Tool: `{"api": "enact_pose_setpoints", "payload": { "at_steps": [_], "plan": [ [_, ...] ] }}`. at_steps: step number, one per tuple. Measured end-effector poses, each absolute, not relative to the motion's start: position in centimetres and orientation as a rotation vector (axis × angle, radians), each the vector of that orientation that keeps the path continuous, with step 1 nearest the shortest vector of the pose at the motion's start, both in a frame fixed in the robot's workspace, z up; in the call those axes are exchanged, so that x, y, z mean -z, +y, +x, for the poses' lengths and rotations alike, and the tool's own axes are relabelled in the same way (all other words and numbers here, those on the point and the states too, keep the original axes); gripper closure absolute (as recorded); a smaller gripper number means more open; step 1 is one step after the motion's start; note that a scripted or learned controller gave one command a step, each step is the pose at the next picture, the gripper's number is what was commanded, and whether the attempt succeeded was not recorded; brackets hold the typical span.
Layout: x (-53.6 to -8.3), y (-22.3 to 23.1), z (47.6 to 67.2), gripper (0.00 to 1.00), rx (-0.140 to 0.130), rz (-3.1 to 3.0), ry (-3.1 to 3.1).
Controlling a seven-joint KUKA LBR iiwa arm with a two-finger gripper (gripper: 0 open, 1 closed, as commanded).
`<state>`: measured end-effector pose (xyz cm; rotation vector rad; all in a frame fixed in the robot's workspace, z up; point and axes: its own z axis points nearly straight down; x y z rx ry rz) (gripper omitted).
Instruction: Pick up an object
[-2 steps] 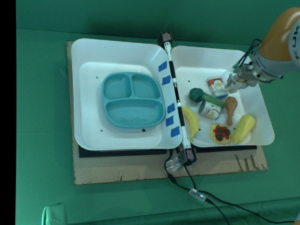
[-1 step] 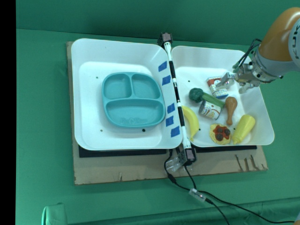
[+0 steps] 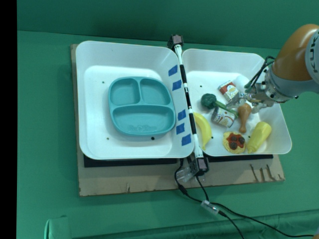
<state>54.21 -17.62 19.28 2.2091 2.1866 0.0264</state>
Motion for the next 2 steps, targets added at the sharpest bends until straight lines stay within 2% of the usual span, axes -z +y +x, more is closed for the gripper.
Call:
{"api": "enact_pose_setpoints", "payload": {
  "at_steps": [1,2],
  "plan": [
    [-20.9,-17.9,54.5,1.0,-0.039,2.208,2.17],
    [-28.3,-8.4,53.4,1.0,-0.01,2.219,2.209]
  ]
}}
